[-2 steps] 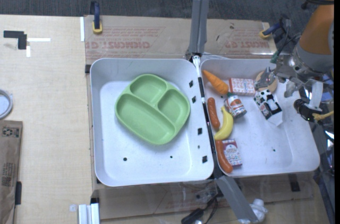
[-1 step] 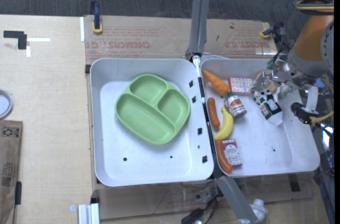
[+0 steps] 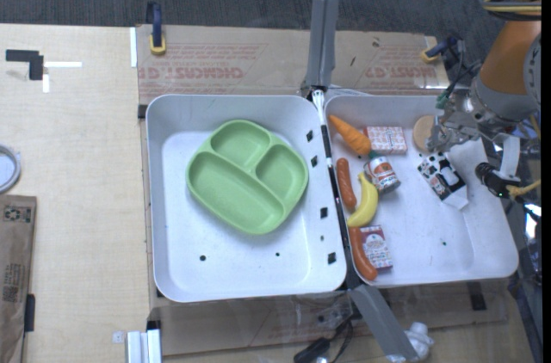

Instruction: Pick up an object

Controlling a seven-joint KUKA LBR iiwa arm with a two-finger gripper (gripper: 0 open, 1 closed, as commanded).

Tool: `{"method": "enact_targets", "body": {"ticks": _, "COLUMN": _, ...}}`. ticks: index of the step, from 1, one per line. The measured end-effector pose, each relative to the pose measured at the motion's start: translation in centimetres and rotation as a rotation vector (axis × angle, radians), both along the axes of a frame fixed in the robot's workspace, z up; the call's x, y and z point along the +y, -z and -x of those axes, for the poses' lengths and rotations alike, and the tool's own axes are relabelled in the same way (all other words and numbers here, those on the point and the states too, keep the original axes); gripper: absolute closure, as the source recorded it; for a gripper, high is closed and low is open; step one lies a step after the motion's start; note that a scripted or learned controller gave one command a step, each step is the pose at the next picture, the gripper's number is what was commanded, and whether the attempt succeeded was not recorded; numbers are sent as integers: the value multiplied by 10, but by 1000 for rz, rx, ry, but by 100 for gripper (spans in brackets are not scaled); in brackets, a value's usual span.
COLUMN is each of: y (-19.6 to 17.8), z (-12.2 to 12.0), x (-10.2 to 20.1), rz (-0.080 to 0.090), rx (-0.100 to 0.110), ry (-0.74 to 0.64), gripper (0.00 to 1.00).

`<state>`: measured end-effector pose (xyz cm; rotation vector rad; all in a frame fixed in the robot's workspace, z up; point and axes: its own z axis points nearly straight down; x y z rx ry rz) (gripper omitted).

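Observation:
The right bin [image 3: 448, 254] holds several toy foods. An orange carrot [image 3: 349, 133] lies at its back left, with a red-and-white box [image 3: 385, 138] beside it. A small can [image 3: 382, 175] stands next to a yellow banana [image 3: 368, 202] and a red sausage [image 3: 347, 182]. Near the front left lie a second sausage [image 3: 362, 261] and a small red box [image 3: 376, 247]. A tan round disc [image 3: 424, 132] rests at the back. My gripper [image 3: 442, 174] hangs low over the bin's right part, right of the can and just in front of the disc, with nothing seen in it.
The left bin [image 3: 172, 267] holds a green divided plate [image 3: 248, 175]. A grey divider post [image 3: 323, 43] rises between the bins at the back. Clamps [image 3: 156, 39] sit on the cardboard behind. The arm [image 3: 508, 69] comes in over the right bin's back right corner.

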<state>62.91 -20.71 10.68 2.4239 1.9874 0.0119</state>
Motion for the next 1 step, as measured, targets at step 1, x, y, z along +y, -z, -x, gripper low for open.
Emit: {"method": "enact_targets", "body": {"ticks": 1, "y": 0, "z": 0, "x": 0, "rz": 0, "rx": 0, "ry": 0, "gripper": 0}}
